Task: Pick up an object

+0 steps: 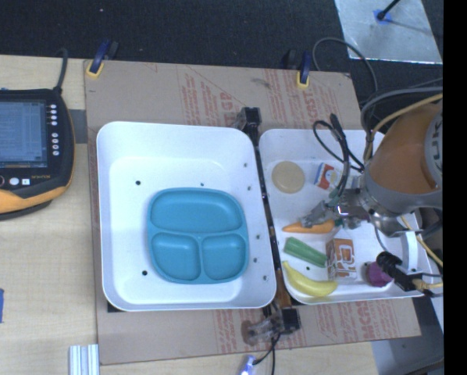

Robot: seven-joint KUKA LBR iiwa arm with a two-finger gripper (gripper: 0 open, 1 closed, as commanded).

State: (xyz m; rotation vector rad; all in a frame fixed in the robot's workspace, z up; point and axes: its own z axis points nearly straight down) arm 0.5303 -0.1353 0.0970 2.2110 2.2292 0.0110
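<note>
A: With the grey arm in from the right over the right shallow white bin (pixel 274 143), where did the pincer (pixel 333 212) sit?

B: Low in that bin's middle, right above the orange carrot-shaped toy (pixel 308 227). Looked like it was touching the carrot's right end, but I couldn't tell if it was released or clenched. Cables and the wrist cluttered that spot.

A: Anything visibly between the tips?

B: Not that I could confirm. Carrot lay flat on the bin floor, pointing left.

A: Rest of that bin?

B: Round tan disc (pixel 288 176) at the upper left, small white-and-red packet (pixel 325 175) just right of it. Green block (pixel 305 251) below the carrot, brown-and-white carton (pixel 340 258) beside the block. Yellow banana (pixel 309 283) along the near wall, purple round piece (pixel 377 273) at the lower right.

A: Left bin?

B: Left shallow white bin (pixel 120 209) held a blue three-compartment plastic plate (pixel 197 234), centred. Both bins sat touching on a brown cardboard sheet (pixel 179 92) on the table (pixel 30 287). Black-and-orange control pendant with screen (pixel 23 151) lay at the table's far left, well apart from the bins.
</note>
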